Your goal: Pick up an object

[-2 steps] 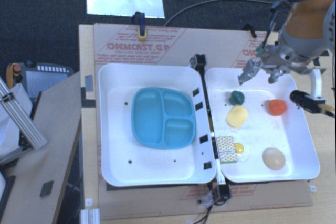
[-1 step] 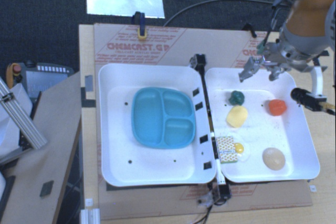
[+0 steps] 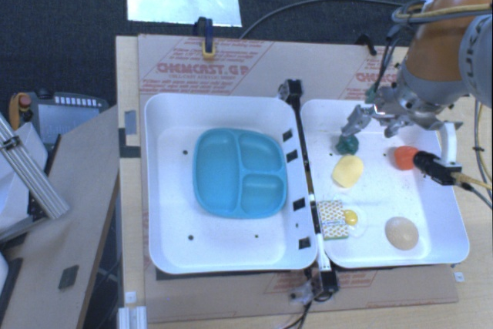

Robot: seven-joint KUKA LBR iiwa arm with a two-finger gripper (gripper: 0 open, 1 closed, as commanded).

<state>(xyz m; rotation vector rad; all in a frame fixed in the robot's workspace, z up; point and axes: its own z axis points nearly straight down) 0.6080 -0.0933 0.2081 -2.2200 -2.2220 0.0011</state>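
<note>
No object had yet been lifted, as far as could be judged; every item in the right bin [image 3: 454, 239] was seen resting on the bin floor. The gripper [image 3: 356, 124] was lowered over the far part of that bin, just above a small dark green object [image 3: 347, 144]; whether it was clenched or released could not be told, and nothing was seen to be grasped. The green object was judged the likeliest target, since the gripper was nearest to it. A yellow lemon-like object [image 3: 347, 170] was seen just beside the green one, nearer the camera; an orange object [image 3: 404, 157] lay to the right of it, near a black part of the arm; a beige egg-shaped object [image 3: 401, 232] lay towards the near right corner; a patterned packet [image 3: 332, 218] with a small yellow piece [image 3: 351, 217] beside it lay against the divider. In the left bin [image 3: 166, 243] a blue compartment plate [image 3: 239, 172] was set; it was left untouched. The grasp and the lift were therefore judged still to be done.

Red lettering reading "CHEMCAST GP" [image 3: 201, 68] was printed on the brown sheet under the bins; similar lettering at the far right was partly hidden and could not be read in full.
</note>
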